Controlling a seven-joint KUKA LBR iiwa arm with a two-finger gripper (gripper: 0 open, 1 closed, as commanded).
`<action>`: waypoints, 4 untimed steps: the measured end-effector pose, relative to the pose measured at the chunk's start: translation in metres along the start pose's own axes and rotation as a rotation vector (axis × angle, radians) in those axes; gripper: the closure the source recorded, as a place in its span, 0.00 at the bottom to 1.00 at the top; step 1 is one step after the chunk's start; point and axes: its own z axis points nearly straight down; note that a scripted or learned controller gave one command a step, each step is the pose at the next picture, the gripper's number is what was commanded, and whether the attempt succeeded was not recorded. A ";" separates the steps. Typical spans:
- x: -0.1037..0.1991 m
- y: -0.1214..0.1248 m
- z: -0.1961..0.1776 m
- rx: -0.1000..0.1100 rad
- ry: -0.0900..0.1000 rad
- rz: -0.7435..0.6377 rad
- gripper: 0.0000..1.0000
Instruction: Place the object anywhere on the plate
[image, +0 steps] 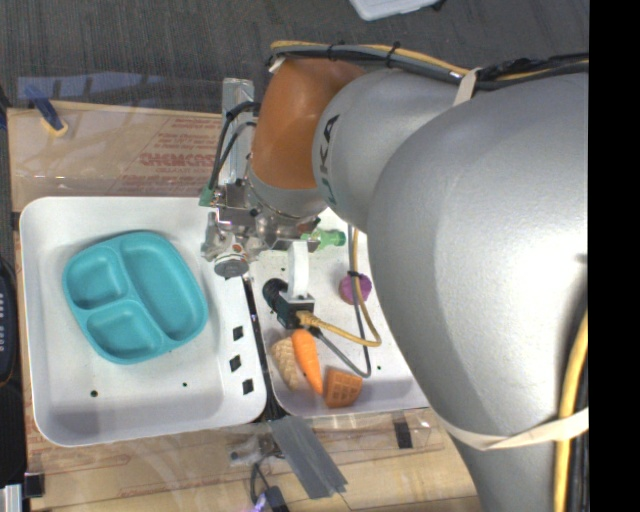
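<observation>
A teal plate (132, 294) with three compartments lies in the left bin (60, 415), with nothing on it. My gripper (226, 250) hangs over the left bin's right edge, just right of the plate, close to the ridge between the bins. Nothing shows in its grasp. In the right bin (385, 395), near the front, an orange carrot (307, 362) lies across a tan bread-like piece (286, 365), with an orange wedge (342, 387) beside them. A purple item (356, 288) and a green item (331, 238) sit farther back, partly hidden by the arm.
The big grey arm (470, 250) covers most of the right bin and the right side of the view. A raised ridge (250, 350) with black marks divides the two bins. Cardboard (120, 140) lies behind the bins.
</observation>
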 end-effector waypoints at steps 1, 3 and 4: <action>0.041 0.037 -0.016 -0.006 -0.002 -0.213 1.00; 0.017 -0.048 0.011 0.002 -0.004 0.319 1.00; 0.067 -0.003 0.002 -0.003 -0.001 0.424 1.00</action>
